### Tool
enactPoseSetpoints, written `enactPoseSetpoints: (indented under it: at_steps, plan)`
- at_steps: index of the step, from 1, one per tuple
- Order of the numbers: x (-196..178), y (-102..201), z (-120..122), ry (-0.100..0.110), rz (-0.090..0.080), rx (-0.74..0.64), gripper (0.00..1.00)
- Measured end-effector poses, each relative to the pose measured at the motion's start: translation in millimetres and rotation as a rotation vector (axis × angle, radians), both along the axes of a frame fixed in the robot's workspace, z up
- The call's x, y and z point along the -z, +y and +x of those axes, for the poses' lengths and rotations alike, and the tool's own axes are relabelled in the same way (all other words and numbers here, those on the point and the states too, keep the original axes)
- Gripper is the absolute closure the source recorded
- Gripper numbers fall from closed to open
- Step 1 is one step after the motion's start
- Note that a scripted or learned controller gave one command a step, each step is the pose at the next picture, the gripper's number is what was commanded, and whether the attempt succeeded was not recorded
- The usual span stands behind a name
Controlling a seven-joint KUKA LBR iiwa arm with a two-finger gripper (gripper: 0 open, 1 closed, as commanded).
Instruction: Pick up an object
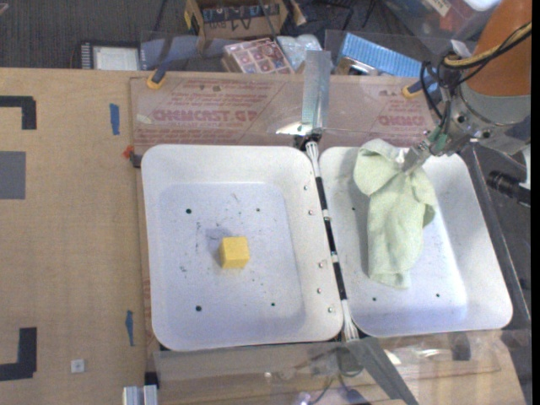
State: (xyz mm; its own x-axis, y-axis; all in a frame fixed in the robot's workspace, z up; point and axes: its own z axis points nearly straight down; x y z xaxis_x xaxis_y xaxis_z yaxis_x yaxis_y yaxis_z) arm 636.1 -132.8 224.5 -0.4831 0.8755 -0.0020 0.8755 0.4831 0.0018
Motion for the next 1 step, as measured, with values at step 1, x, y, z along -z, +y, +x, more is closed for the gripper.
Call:
enactPoseSetpoints:
  at_steps: [1]
  plan:
    - [18.6, 54.2, 4.9, 0.003, 0.001, 0.131, 1.00]
